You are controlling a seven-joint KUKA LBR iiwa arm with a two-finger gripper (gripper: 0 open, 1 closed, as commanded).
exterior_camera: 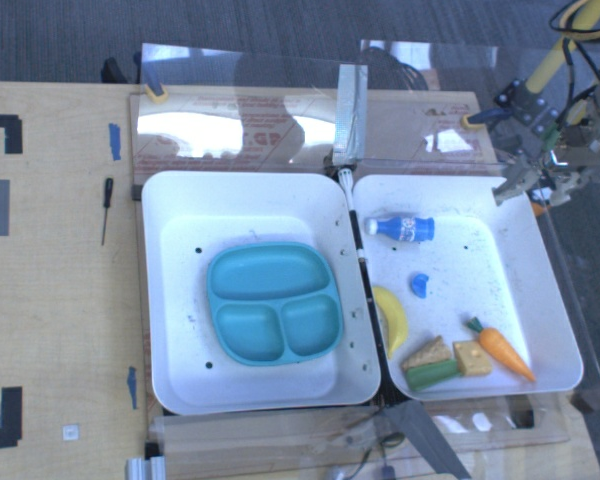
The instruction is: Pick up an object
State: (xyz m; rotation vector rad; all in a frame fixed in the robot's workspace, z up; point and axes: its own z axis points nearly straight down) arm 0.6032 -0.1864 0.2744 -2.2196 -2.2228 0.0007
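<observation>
Carrot [504, 352], bread [471, 358], banana [390, 317] at right bin [555, 298] front; bottle [402, 229] at back. Tray [274, 302] in left bin [170, 268]. Gripper [528, 190] over right bin's far corner, claw state unclear.

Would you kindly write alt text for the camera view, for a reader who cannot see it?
Two white bins sit side by side: the left bin holds a teal divided plate, the right bin a blue bottle, a small blue piece, a banana, a carrot and other toy food. The gripper hovers over the right bin's far right corner.
</observation>
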